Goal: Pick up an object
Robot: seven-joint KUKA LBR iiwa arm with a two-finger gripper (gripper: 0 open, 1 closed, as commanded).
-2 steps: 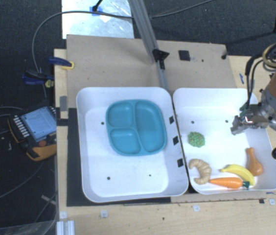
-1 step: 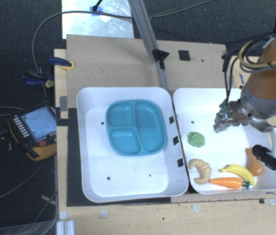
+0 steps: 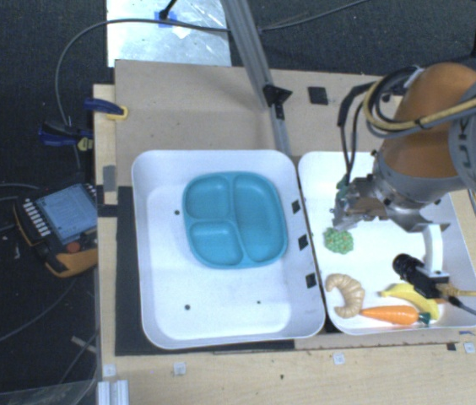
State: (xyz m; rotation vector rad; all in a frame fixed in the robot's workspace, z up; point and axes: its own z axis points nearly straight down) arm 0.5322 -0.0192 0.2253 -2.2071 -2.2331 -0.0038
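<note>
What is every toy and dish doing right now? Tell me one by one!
blue plate: lying flat in the left bin, nothing on it.
broccoli: lying in the right bin, right under the gripper.
croissant: lying in the right bin, untouched.
carrot: lying on its side by the front wall.
banana: lying just behind the carrot.

Even, bright overhead light with soft shadows, mild glare on the white bins (image 3: 221, 327), slightly soft focus.
</note>
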